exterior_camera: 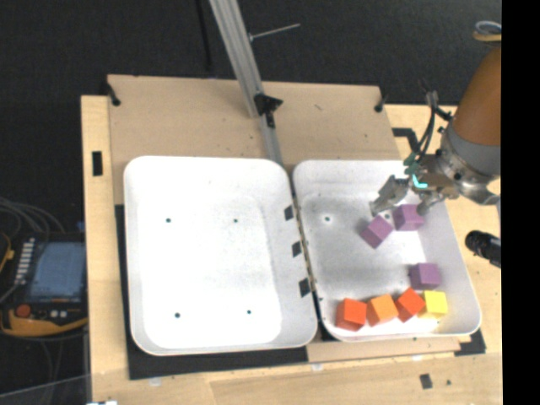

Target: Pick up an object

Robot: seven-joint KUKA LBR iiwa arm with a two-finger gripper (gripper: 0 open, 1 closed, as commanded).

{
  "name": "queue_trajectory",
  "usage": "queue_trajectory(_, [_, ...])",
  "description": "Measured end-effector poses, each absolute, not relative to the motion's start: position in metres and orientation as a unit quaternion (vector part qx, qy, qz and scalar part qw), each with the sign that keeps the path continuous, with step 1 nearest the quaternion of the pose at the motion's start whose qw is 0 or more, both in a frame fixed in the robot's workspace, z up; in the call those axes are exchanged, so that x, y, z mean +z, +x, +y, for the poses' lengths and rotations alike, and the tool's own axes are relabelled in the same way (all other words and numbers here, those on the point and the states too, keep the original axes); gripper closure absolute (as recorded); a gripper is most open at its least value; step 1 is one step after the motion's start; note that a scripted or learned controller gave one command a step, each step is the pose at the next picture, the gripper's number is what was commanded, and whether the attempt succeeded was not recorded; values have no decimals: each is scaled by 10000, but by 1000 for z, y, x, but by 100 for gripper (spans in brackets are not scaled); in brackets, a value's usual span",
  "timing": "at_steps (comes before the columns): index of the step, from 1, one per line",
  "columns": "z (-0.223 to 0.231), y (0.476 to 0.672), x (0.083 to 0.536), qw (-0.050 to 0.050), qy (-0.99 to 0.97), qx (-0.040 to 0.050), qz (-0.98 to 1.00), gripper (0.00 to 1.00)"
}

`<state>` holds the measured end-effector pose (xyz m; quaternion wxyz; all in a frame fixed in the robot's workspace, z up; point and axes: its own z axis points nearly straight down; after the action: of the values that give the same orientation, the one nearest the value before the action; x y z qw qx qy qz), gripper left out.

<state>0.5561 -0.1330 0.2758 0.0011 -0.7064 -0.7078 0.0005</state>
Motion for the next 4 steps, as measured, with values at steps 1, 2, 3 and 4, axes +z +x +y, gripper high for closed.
queue_trajectory(1, [-133, 557, 277, -5, -7071, -5, -7071, 0])
queue_trajectory(2, [-141, 555, 217, 14, -7077, 21, -7065, 0])
queue_trajectory(3, [-149, 547, 169, 11, -7078, 19, -7064, 0])
queue_trajectory(4, [-160, 551, 118, 10, -7077, 17, -7066, 0])
